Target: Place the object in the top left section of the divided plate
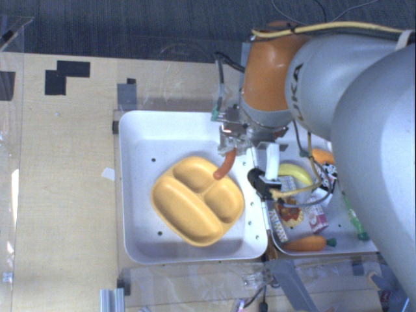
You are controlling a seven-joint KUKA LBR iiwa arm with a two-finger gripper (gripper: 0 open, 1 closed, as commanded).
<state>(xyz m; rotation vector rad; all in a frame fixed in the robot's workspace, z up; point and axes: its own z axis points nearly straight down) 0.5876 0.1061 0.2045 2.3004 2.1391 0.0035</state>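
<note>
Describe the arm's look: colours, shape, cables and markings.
The arm is bulky, rounded and light grey, with an orange band above the wrist and dark lettering beside it. A yellow cable runs over it, with thin black wires nearby. The end effector is small, metallic grey.

Dark grey carpet [130, 12] across top of frame. Pale wooden bench top [58, 194] below it, black squares [65, 77] at upper left. Clear plastic panel [13, 142] along left edge, catching glare.
</note>
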